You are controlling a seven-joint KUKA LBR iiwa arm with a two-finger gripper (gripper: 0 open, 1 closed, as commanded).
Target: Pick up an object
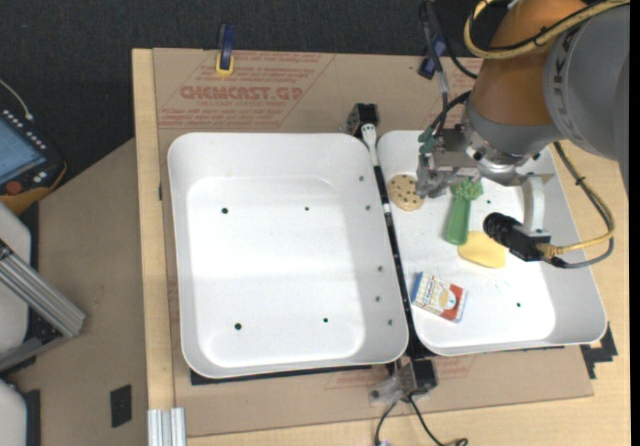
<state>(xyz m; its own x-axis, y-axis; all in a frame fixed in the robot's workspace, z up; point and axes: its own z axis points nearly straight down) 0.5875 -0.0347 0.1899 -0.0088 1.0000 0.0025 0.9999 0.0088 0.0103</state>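
Gripper (437,174) first: mine hangs low at the upper-left part of the right bin (570,319), and from this slanted camera view I cannot tell its state. At its nine o'clock, just beside it, lies a tan round disc (404,191) with dark dots. At its five o'clock, near it, lies a green bottle-like piece (459,215), and a yellow wedge (483,252) sits just past that piece's lower end. A small printed packet (440,296) rests well apart at six o'clock. The left bin (190,234) is off at nine o'clock on the tabletop (300,84). I judge I am at the approach step, nothing lifted yet. Next I should settle on the disc or the green piece, centre over it, descend and grip.
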